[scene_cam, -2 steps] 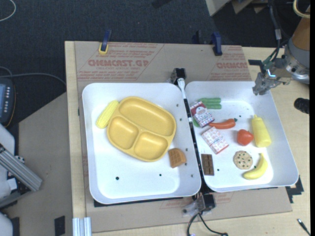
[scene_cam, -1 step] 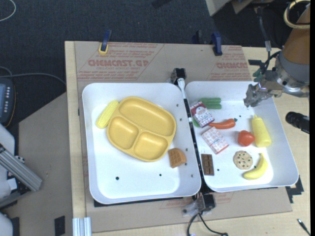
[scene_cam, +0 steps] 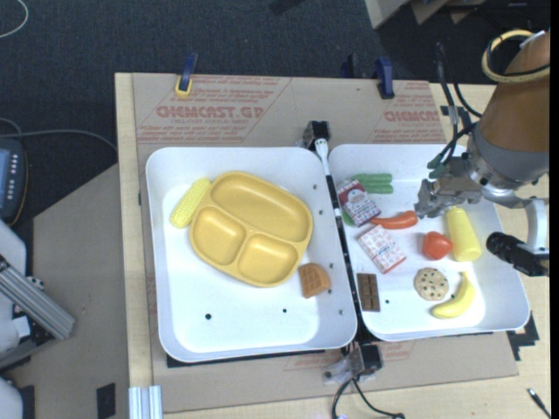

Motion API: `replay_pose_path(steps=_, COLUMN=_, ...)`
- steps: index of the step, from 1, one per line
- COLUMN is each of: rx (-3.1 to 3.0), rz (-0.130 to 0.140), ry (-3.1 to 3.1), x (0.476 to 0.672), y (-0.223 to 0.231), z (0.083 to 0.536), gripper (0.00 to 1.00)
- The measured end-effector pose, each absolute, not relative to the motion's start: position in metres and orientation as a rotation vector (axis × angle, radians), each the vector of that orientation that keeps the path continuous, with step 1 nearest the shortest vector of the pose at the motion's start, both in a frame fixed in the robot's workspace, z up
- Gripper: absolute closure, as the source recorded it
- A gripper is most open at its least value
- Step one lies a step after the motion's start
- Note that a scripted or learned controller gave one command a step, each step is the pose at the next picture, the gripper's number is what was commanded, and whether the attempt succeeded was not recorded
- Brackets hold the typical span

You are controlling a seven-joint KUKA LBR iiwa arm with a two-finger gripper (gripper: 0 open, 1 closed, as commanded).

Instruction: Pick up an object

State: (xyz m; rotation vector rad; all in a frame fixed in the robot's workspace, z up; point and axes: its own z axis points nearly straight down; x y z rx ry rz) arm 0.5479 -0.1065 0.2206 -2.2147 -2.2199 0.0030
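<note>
Over the right bin (scene_cam: 502, 317), the gripper (scene_cam: 434, 201) hovers near the orange carrot (scene_cam: 395, 221), nothing visibly grasped, finger state impossible to tell, so the pick remains undone.

Even overhead light fell bright on my two white bins (scene_cam: 175, 321), shadows stayed soft, and the picture looked slightly grainy.

Tray (scene_cam: 253, 225) in left bin (scene_cam: 175, 321); banana (scene_cam: 456, 298) in right bin (scene_cam: 502, 317).

Blue clamps (scene_cam: 186, 64) (scene_cam: 383, 72) along the tabletop's (scene_cam: 131, 234) far edge, black clips (scene_cam: 315, 133) (scene_cam: 367, 356) between the bins (scene_cam: 162, 234) (scene_cam: 515, 299).
</note>
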Motion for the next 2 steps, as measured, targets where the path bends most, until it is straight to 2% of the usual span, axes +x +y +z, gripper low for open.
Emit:
replay_pose_path(steps=1, rx=-2.217, rz=0.002, ry=-2.221, x=0.520, y=-0.075, z=0.223, gripper=1.00)
replay_pose_path(steps=2, rx=-2.219, rz=0.003, ry=-2.218, x=0.501, y=-0.065, z=0.216, gripper=1.00)
